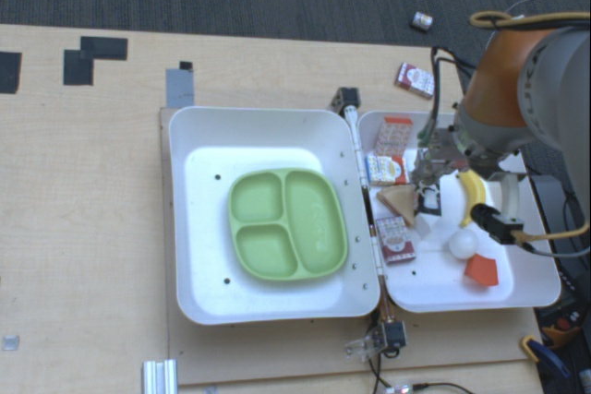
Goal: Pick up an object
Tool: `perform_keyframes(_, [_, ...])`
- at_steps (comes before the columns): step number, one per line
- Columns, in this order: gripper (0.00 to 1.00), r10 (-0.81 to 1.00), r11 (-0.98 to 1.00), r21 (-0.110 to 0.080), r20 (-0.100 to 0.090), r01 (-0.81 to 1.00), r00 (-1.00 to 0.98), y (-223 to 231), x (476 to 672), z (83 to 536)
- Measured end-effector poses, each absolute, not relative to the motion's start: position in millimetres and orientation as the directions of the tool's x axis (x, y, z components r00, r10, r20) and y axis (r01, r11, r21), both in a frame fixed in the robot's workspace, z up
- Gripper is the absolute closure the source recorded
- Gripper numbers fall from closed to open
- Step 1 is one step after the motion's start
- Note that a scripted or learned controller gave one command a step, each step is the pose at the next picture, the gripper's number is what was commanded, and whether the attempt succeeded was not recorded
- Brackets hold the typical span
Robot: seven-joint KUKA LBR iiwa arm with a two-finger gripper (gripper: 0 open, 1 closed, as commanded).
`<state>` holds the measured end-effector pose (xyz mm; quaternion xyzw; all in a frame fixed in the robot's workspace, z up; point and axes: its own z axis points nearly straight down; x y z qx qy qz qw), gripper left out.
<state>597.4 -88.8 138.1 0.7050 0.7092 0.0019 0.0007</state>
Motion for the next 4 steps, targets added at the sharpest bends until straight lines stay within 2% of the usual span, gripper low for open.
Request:
perform_keyframes(1, [0.0, 1.0, 0.005, 0.003, 0.0, 1.0, -0.005, -90, 597.0, 138])
perform_keyframes(2, [0.0, 1.0, 0.002, 0.005, -0.001, 1.0, -0.002, -111, 533.4, 86])
perform_keyframes(3, [0.0, 1.0, 0.001, 0.012, -0.002, 1.0, -0.001, -87, 490.0, 87])
perform_keyframes(4, [1.0, 1.0, 0.003, 0.017, -0.003, 1.0, -0.003, -87, 492.2, 99])
